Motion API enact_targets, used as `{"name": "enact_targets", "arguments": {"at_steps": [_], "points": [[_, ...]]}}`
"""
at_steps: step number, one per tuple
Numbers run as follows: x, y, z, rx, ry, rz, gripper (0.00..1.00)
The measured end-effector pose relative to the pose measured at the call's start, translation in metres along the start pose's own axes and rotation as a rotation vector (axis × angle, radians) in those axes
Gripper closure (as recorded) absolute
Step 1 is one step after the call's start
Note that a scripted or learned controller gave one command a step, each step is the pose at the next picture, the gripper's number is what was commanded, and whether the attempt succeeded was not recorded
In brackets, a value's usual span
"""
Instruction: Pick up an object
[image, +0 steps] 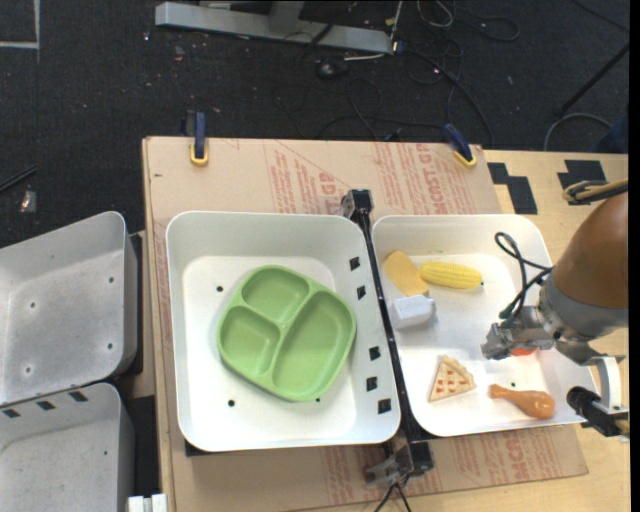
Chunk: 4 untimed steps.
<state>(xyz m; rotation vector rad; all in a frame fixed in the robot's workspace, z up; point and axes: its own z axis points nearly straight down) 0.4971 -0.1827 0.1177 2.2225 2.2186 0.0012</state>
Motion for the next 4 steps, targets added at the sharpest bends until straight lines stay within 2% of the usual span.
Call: {"name": "enact_targets", "arguments": {"at_steps": [2,3,4], "points": [[-0.014,0.013,-0.099,-0.002,-0.001,-0.004,1.00],[-0.014,0.014,-0.135,-0.002,-0.001,-0.005,1.00],[0.043,0.037,-0.126,0.001,0.001,-0.009,1.00]]}}
